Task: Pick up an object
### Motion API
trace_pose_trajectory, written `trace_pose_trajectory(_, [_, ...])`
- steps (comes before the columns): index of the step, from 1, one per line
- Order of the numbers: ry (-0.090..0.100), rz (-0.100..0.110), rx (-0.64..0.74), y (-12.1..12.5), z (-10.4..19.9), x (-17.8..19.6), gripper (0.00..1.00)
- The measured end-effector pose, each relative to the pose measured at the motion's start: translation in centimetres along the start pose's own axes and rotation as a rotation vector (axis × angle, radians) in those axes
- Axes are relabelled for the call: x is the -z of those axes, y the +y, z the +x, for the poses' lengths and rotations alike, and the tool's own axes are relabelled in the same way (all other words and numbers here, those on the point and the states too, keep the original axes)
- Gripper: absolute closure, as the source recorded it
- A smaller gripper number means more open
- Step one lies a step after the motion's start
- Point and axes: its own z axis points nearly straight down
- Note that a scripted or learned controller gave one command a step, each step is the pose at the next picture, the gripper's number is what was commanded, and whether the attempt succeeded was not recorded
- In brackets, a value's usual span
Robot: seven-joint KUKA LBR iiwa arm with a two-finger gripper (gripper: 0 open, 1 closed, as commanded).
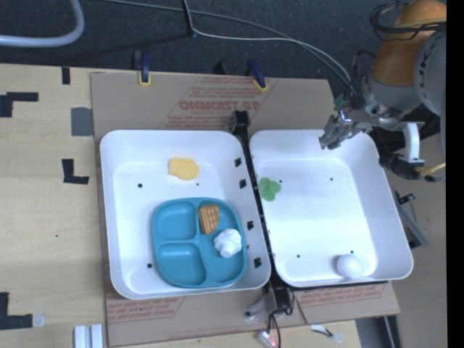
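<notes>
Light: even and soft from above my two shallow white plastic bins (116,216).
Glare: mild sheen on their rims.
Shadows: faint, inside their walls.
Focus: soft, grainy beyond them.

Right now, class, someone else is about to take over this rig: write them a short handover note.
Claw: over the right bin's far right corner, nothing seen in it.
Right bin: green piece by its left wall, white ball near its front edge.
Left bin: yellow piece; blue tray with waffle-like piece and white lump.
Done: nothing picked.
Left: pick any object.
</notes>
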Motion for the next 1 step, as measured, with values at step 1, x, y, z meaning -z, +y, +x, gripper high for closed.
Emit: trace_pose_trajectory(1, [0.001,0.003,0.0,0.03,0.02,1.24,1.0])
